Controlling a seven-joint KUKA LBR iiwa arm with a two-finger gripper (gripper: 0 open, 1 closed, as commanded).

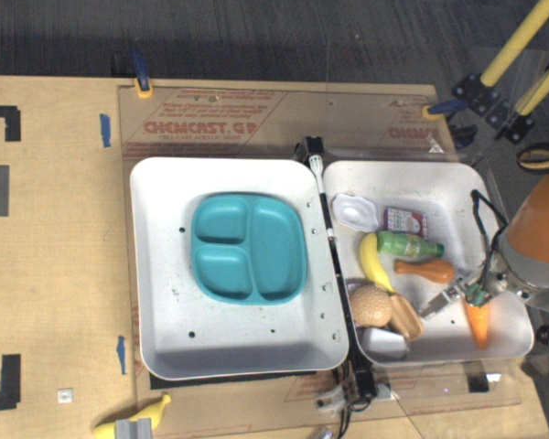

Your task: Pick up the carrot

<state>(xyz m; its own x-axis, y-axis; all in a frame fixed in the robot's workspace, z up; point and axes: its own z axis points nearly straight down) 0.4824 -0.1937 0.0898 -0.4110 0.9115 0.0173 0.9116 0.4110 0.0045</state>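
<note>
right bin [457, 176] crowded, left bin's [156, 245] margins open

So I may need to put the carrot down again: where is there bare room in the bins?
The left bin has bare floor all round the teal plate, widest along its near edge. The right bin is crowded: banana, green bottle, bread and carrot; only its far right corner is bare.

Robotics lab, plywood bench [55, 273] with black tape marks, 2 clamped white bins [156, 327], toy food
</note>
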